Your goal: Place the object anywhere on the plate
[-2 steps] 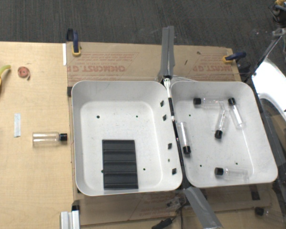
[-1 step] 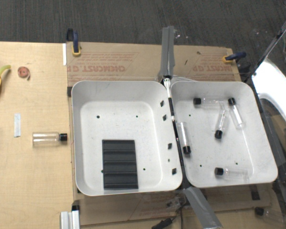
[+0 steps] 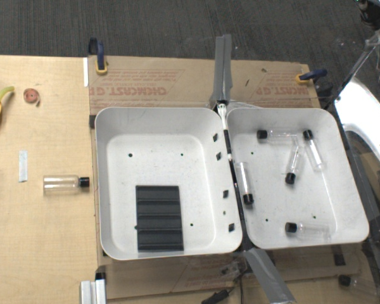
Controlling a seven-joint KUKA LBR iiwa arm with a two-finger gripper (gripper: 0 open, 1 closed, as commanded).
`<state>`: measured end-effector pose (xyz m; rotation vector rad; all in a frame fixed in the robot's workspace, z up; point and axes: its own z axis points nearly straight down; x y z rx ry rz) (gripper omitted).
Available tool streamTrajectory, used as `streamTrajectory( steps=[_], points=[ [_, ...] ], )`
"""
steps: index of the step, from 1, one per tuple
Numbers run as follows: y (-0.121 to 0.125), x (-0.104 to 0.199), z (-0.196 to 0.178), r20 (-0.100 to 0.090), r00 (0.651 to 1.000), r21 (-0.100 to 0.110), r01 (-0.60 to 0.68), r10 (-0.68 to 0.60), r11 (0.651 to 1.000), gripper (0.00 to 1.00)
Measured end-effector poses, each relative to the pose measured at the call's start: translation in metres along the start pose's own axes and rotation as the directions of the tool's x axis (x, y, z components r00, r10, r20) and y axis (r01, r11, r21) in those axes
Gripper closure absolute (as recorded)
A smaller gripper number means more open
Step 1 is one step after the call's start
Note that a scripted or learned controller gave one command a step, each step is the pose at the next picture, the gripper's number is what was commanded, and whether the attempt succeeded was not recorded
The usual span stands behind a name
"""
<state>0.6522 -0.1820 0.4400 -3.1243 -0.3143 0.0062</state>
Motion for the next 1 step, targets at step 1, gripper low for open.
streamTrajectory(
  steps=[1],
  points=[
    [0.0181,-0.1160,0.0000,0.001,0.999,-0.001,0.040,-0.040,0.999,0.00]
  ],
)
